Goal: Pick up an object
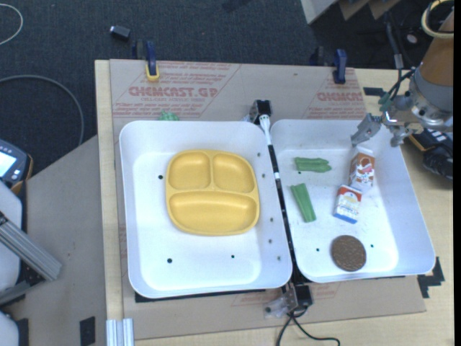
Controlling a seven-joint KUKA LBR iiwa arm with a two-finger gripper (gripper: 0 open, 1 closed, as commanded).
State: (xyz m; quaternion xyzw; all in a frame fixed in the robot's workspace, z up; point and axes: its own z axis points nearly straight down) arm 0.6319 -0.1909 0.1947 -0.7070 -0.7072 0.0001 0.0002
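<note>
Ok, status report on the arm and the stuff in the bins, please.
Gripper open, holding nothing, above right bin's far edge. Small carton just below it, untouched. Nothing blocking.

Yellow divided plate (212, 192), white bins (144, 251), two green pieces (303, 201), brown disc (348, 253), perhaps red-white-blue cartons (348, 202)

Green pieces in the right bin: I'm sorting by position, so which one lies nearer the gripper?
The upper green piece, lying crosswise near the bin's far side; the other lies lengthwise below it, farther from the gripper.
</note>
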